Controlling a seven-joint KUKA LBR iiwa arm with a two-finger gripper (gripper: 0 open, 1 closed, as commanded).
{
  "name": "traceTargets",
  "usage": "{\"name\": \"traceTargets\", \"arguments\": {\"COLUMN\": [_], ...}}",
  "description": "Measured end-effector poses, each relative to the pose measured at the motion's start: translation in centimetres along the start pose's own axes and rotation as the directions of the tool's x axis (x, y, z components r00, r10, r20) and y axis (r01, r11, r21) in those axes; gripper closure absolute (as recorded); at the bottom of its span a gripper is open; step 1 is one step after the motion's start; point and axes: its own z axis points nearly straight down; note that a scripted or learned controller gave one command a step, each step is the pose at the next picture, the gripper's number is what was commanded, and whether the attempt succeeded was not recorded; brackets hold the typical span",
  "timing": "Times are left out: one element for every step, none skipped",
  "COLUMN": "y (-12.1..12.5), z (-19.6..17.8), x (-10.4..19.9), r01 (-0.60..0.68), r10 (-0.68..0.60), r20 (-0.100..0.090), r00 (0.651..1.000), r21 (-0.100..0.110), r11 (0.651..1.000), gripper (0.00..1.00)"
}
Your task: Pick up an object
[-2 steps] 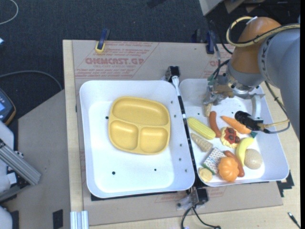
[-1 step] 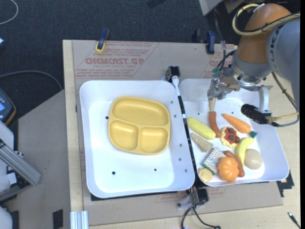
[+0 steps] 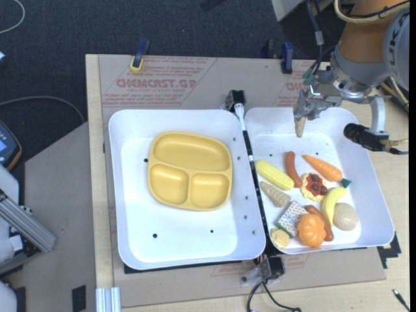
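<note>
The toy foods lie in the lower part of the right bin (image 3: 364, 168): a corn cob (image 3: 273, 174), a sausage (image 3: 292, 168), a carrot (image 3: 323, 168), a banana (image 3: 331, 202), a potato (image 3: 345, 216) and a small orange pumpkin (image 3: 311, 229), close together. The gripper (image 3: 300, 127) hangs above the upper part of this bin, apart from them; how its jaws stand I cannot tell. The left bin (image 3: 130, 174) carries a yellow divided plate (image 3: 190, 170).

I see a yellow divided tray (image 3: 190, 171) in the left bin (image 3: 130, 194); blue clamps (image 3: 139, 56) along the bench's top edge.
</note>
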Motion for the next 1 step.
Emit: {"name": "traceTargets", "arguments": {"y": [0.07], "z": [-0.41], "x": [0.01], "r01": [-0.001], "r10": [0.001], "r20": [-0.001], "r00": [1.0], "r21": [0.005], "r11": [1.0], "gripper": [1.0]}}
